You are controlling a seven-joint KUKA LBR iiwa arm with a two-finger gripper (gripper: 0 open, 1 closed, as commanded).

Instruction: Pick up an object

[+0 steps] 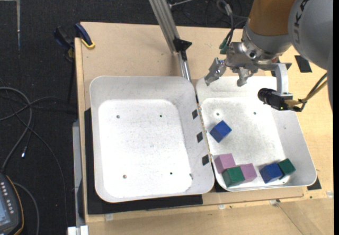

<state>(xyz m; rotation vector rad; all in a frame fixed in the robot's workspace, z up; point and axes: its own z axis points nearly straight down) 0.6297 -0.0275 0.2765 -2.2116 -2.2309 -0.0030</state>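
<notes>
Item: desk [132, 43], pale wood, carrying two shallow white bins side by side. The right bin [296, 138] serves as landmark for all placements below.

Left bin [106, 123]: touching the right bin's left rim; white floor speckled with small dark marks.

Arm [296, 6]: grey casing with an orange band, entering above the right bin's far edge.

Claw [226, 74]: hangs over the far-left corner of the right bin, above the rim. Its two metal fingers [213, 75] are spread apart, with nothing between them and nothing touching them. A small black unit [270, 96] on a white bracket sits beside it, over the far part of the right bin.

Contents of the right bin, six blocks, all lying on its floor, well apart from the claw:
- blue block [221, 130], alone near the bin's left-centre, tilted on a corner.
- pink block [224, 162], near the bin's near-left corner.
- dark green block [233, 176], against the near rim, touching the pink block.
- second pink block [248, 171], just beside the dark green block.
- second blue block [270, 172], along the near rim toward the bin's right.
- second green block [286, 166], touching that blue block, nearest the bin's near-right corner.

Other: a slanted metal rail [159, 6] beyond the right bin's far-left corner; a blue-and-yellow clamp [82, 35] at the desk's far-left edge.
</notes>
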